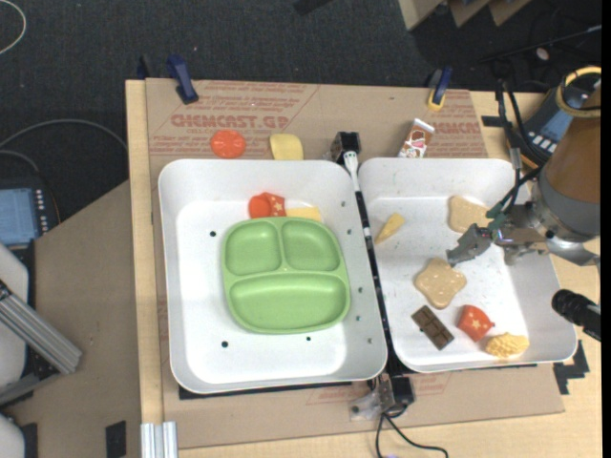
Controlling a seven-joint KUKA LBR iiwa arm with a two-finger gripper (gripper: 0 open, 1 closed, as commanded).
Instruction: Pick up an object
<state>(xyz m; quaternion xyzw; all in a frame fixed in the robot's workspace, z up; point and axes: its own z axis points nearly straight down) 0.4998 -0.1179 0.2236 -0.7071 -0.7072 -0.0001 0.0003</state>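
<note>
The right bin [535, 351] holds several toy foods. A tan bread slice [439, 283] lies near its middle, and a second tan piece [465, 212] sits further back. A yellow wedge [389, 226] rests close to the bin's left wall. Along the front lie a brown chocolate bar [432, 326], a red strawberry [474, 322] and a yellow waffle-like piece [506, 345]. My gripper [470, 247] hangs low over the right bin, just right of and behind the bread slice, with nothing visibly in it.
The left bin [191, 351] carries a green divided plate [284, 276], with a red-orange item [266, 204] and a yellow piece [305, 213] behind it. On the board behind the bins lie an orange disc [227, 143], a yellow block [285, 147] and a small carton [416, 138].
</note>
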